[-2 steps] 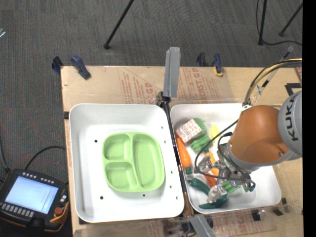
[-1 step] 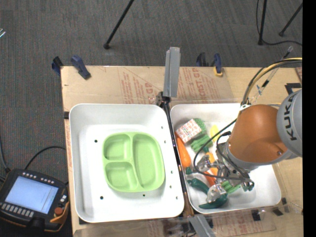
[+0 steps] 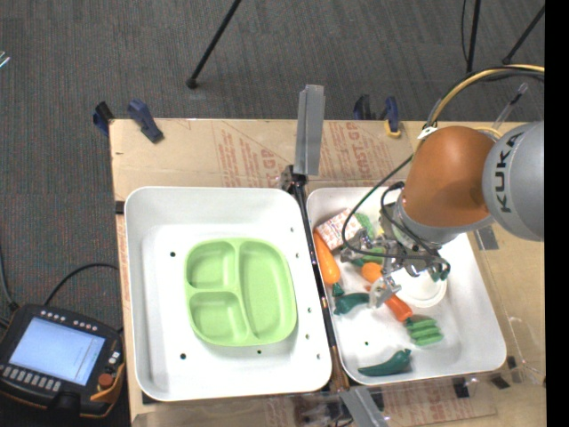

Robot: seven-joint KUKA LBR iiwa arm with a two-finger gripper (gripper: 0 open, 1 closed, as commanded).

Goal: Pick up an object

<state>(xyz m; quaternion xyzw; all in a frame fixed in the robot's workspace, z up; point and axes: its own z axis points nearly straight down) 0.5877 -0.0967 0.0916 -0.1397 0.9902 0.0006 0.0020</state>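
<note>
**Jaws low over the right bin clutter, grasp unconfirmed**

Jaws sit just above an orange carrot-like toy in the right bin; can't tell if they're wide or closed. Landmark is the white cup: carrot toy just left of it, green pod below it, dark green piece further below. Best approach: center on one item, avoid neighbors, close fully before lifting.

The desk looks like flat brown cardboard with red print, dull and not shiny. Both white bins look like smooth plastic. The green tray is smooth plastic with a soft shine. The orange band on the arm is glossy. The orange carrot looks like smooth toy plastic.
</note>
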